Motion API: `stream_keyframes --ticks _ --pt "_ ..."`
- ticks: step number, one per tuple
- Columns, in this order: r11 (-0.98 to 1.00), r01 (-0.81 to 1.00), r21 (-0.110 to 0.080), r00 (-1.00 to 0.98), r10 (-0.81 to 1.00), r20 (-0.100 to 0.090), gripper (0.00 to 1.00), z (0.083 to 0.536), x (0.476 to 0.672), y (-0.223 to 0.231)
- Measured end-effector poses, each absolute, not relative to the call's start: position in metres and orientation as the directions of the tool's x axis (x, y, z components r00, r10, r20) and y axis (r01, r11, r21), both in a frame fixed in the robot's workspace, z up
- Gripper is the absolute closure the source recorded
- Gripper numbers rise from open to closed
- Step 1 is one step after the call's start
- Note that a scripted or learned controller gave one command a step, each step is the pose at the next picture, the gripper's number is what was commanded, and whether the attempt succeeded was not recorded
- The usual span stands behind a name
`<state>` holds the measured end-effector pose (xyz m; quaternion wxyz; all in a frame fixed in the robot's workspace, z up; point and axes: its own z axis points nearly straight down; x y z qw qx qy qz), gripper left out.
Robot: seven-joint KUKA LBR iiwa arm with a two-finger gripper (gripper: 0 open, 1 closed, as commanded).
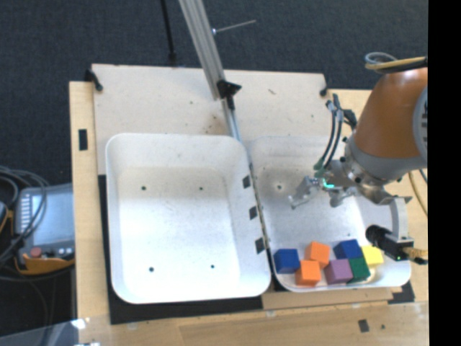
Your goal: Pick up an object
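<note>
Gripper [317, 191] above right bin [288, 166], coloured blocks [328, 263] clustered near its front

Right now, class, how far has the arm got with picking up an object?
Done: nothing looks lifted; the blocks, like the orange block and blue block, sit clustered at the near edge of the right bin. In hand: the claw is above that bin's middle, away from them. Left: reach a block, grasp, lift.

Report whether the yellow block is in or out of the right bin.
In: the yellow block lies inside the right bin, beside the other blocks.
</note>
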<state>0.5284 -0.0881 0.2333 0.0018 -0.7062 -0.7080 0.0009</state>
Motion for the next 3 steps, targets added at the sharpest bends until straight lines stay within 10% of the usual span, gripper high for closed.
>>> stream_keyframes --ticks 3 --pt "-0.002 1.000 -0.005 0.002 1.000 -0.001 0.00 0.144 0.515 -0.098"
